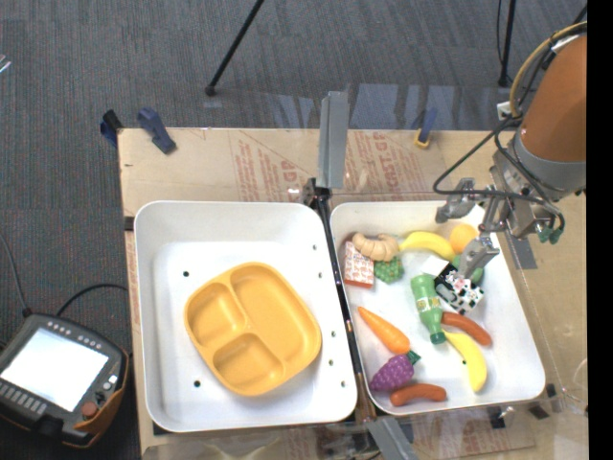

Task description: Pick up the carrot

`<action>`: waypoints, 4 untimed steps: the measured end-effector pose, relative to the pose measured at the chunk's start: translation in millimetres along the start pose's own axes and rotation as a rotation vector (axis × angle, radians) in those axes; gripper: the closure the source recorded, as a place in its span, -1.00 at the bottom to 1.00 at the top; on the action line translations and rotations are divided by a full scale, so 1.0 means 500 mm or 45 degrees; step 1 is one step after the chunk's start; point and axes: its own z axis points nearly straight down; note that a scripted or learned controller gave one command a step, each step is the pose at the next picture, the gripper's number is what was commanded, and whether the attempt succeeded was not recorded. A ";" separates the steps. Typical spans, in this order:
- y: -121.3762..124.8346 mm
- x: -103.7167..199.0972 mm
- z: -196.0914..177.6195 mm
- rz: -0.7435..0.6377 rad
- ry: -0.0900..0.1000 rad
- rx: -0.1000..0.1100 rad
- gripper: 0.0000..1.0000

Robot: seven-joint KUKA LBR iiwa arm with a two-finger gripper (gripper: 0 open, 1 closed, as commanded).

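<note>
The carrot (383, 330) is orange and lies slanted on the floor of the right bin (522, 353), near its left wall. It lies bare, with nothing touching it. My gripper (478, 256) hangs over the bin's upper right part, just above a black-and-white spotted carton (461, 291). It is well to the right of and behind the carrot, with a green bottle (428, 306) between them. Nothing shows in its grasp.
Around the carrot lie purple grapes (393, 372), a red sausage (419, 394), two bananas (469, 357) (426, 244), a second sausage (466, 329), broccoli (388, 269), a red-white box (359, 266) and a bread roll (374, 247). A yellow divided plate (252, 327) sits in the left bin (158, 257).
</note>
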 end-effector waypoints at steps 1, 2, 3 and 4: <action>0.029 0.064 0.369 0.300 0.006 -0.002 -1.00; 0.099 0.223 0.330 0.214 0.004 -0.002 -1.00; 0.095 0.220 0.352 0.318 -0.011 -0.001 -1.00; 0.103 0.210 0.353 0.211 -0.013 0.002 -1.00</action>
